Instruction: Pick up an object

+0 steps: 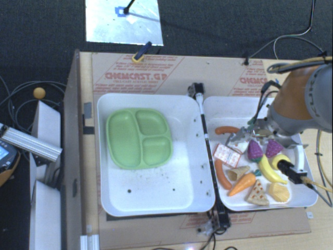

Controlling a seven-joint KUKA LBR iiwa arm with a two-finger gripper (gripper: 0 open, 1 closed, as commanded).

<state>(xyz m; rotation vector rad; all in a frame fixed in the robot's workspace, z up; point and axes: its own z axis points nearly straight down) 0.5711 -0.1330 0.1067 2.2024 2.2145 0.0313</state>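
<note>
Legibly | board (136, 76) print: CHEMCAST G.P. | hand (243, 135) over right bin (229, 108), grip state unclear

A pale green divided plate (139, 138) lies in the white left bin (156, 191). The white right bin (229, 108) carries a yellow banana (269, 170), an orange carrot (242, 184), two purple grape bunches (254, 150) and a red-checked white card (227, 154). The desk (156, 72) is tan with red lettering.

Even, fairly bright overhead light falls across the scene, washing the two white bins (151, 191) nearly to glare. Shadows are soft and short. The metal sheet (124, 13) at the top reflects a pale sheen. The picture is slightly soft and grainy; the dark floor (31, 30) loses detail.
</note>
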